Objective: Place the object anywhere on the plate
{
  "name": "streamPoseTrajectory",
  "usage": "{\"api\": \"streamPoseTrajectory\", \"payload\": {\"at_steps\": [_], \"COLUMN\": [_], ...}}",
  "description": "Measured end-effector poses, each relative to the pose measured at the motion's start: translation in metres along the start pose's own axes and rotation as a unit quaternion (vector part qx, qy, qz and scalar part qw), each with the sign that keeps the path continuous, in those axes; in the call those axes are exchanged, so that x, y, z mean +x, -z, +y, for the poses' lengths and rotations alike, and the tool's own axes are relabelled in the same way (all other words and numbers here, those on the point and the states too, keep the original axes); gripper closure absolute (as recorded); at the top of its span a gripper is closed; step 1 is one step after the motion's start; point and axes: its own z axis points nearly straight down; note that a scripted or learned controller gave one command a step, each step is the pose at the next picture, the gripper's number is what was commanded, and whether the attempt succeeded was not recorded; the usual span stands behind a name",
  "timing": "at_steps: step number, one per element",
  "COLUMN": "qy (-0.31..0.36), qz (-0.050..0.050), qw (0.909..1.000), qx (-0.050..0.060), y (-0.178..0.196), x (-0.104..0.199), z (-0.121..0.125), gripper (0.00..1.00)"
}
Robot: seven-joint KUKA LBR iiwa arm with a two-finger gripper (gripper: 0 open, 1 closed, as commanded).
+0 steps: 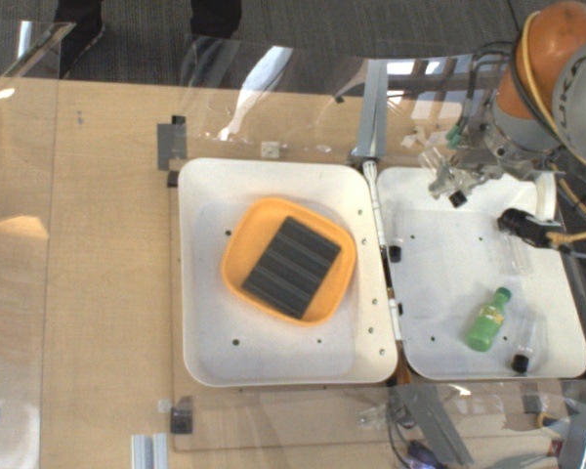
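Observation:
An orange square plate (236,262) sits in the left white bin (205,350). A dark grey ribbed rectangular block (291,267) lies flat on the plate, turned at a slant. My gripper (447,192) hangs over the far left corner of the right bin (557,364), well away from the plate. It is open, with nothing between its fingers. The arm's orange band (552,37) is at the top right.
A small green bottle (487,321) lies on its side in the right bin's near half. A black-tipped part (520,225) juts in by that bin's right wall. A grey divider (374,115) runs behind the gap between the bins.

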Motion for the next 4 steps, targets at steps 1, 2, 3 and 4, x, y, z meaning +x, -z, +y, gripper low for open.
{"api": "streamPoseTrajectory", "payload": {"at_steps": [1,2,3,4], "qy": [0.077,0.179,0.238,0.261], "qz": [0.0,0.0,0.001,0.0], "qw": [0.997,0.9839,0.9713,0.9652], "qx": [-0.001,-0.002,0.0,-0.002], "y": [0.012,0.04,-0.009,0.03], "x": [0.037,0.057,0.07,0.082], "z": [0.014,0.014,0.014,0.015], "gripper": [1.0,1.0,1.0,1.0]}}
